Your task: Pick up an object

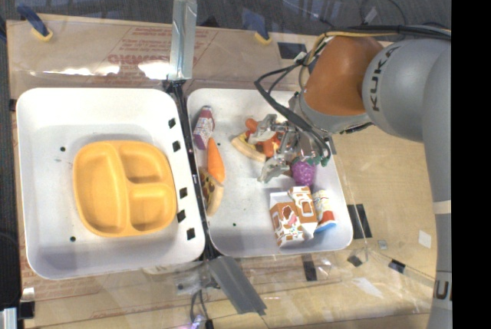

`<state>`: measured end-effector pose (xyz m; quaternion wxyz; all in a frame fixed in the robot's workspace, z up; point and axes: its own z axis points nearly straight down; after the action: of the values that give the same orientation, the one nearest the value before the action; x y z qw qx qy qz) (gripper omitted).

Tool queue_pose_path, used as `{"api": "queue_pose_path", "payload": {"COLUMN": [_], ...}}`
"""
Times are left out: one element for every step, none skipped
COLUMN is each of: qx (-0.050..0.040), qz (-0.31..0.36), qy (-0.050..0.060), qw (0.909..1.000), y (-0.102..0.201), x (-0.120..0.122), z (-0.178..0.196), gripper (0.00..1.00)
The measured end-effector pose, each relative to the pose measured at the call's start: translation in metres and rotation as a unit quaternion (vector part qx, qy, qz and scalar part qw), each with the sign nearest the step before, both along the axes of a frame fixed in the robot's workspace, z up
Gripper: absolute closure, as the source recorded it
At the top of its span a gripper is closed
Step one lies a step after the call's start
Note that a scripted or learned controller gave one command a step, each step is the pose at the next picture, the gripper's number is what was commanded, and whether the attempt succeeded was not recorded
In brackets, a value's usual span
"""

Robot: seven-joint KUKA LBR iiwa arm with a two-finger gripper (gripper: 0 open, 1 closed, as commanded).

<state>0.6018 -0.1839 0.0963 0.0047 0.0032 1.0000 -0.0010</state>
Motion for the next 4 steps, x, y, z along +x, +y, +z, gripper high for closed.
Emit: {"api": "queue_pose_path", "payload": {"qx": [-0.0002,-0.0010,-0.0021,0.0023], "qz": [0.025,0.025,-0.010,-0.012], "qy": [0.000,-0.004,-0.002,0.007], "qw": [0.9997,0.9997,0.9999,0.9999], "y": [0.011,0.011,-0.027,0.057], "x": [0.018,0.021,0.020,0.049], "z": [-0.001,0.013,0.180,0.099], "gripper": [0.00,1.00,1.00,1.00]}}
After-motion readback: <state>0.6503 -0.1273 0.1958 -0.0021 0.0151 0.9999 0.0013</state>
